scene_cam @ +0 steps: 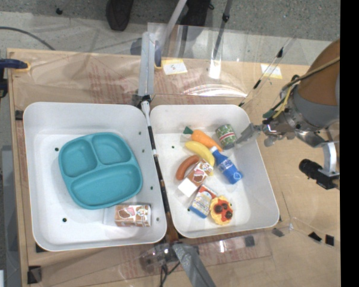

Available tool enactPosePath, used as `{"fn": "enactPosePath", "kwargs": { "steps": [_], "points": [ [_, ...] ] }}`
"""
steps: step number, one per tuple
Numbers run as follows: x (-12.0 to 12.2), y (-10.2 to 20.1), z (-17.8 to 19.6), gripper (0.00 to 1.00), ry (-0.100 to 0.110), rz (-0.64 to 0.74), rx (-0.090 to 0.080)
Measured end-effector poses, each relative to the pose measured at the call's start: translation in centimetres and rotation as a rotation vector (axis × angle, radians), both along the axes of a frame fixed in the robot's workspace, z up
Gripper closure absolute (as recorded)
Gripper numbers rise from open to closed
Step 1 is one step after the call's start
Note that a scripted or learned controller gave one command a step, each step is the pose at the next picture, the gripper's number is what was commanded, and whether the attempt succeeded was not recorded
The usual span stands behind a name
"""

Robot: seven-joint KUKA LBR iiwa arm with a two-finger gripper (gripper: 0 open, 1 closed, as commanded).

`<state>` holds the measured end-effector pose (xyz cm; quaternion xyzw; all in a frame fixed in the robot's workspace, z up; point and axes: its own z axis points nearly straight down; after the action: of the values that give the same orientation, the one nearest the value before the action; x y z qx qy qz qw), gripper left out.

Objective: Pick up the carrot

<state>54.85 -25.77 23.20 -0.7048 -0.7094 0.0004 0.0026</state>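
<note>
Item: carrot (204, 139), orange with a small green top, lying in the right bin (260, 205) toward its far half, at about 12 o'clock within the cluster of toy food. Long axis: runs roughly from 10 o'clock (green end) to 4 o'clock. Neighbours: banana (200, 151) just beside it on the 7 o'clock side; green can (225, 135) near it at 3 o'clock; blue bottle (227, 167) near at 5 o'clock; sausage (186, 167) further off at 7 o'clock. Pincer (245, 136): at the right bin's 3 o'clock rim, entering from the right, beside the green can and apart from the carrot. Relation: carrot lies at about 9 o'clock from the pincer, with the can between the two. State of pincer: cannot tell whether spread or closed; nothing is seen held in it. Judgement: carrot not yet lifted; the coming reach must pass over or around the can, and the crowding banana may hinder a clean grip. Left bin (36, 178): teal divided plate (100, 169), small carton (132, 214). All on the table (78, 76).
</note>
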Motion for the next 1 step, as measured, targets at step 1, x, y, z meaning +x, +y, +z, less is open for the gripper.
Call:
{"fn": "enactPosePath", "kwargs": {
  "steps": [1],
  "points": [
    [2.46,8.74,-3.95,0.00,0.000,-0.106,0.001]
  ]
}}
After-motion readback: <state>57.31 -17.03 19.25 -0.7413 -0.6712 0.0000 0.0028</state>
